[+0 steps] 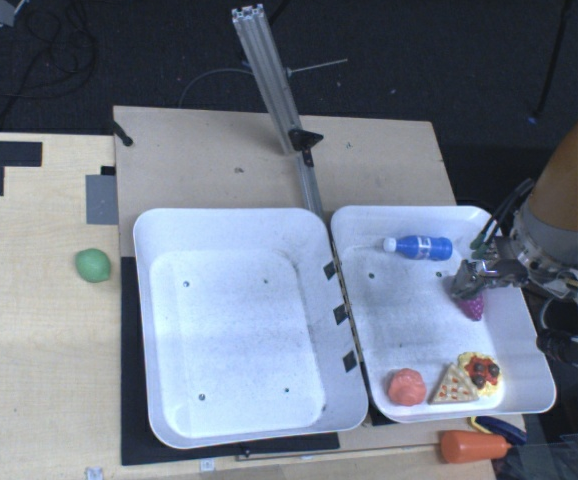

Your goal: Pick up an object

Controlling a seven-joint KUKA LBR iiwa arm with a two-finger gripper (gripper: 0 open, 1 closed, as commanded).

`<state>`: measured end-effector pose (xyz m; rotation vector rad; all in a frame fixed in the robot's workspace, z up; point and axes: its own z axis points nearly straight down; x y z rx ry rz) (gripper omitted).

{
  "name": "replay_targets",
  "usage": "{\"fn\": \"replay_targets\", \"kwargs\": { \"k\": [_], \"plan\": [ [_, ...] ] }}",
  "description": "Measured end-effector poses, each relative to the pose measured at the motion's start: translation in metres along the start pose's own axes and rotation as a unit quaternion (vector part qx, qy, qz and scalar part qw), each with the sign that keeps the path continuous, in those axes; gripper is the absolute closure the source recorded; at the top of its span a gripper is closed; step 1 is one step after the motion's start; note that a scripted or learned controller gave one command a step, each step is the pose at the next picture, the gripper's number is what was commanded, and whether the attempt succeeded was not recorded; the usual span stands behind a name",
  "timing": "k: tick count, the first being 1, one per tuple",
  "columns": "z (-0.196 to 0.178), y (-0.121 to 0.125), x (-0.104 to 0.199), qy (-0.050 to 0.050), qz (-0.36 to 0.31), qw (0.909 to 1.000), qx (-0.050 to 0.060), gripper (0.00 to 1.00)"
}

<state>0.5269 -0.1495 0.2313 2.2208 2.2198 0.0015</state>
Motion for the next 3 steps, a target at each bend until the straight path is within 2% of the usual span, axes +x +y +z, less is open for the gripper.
{"fn": "replay_targets", "kwargs": {
  "k": [2, 3],
  "plan": [
    [-0.004, 0.031, 0.081, 0.001, -0.001, 1.0000, 0.001, 1.00],
    [-0.011, 0.059, 0.128, 0.000, -0.002, 1.0000, 0.001, 1.00]
  ]
}}
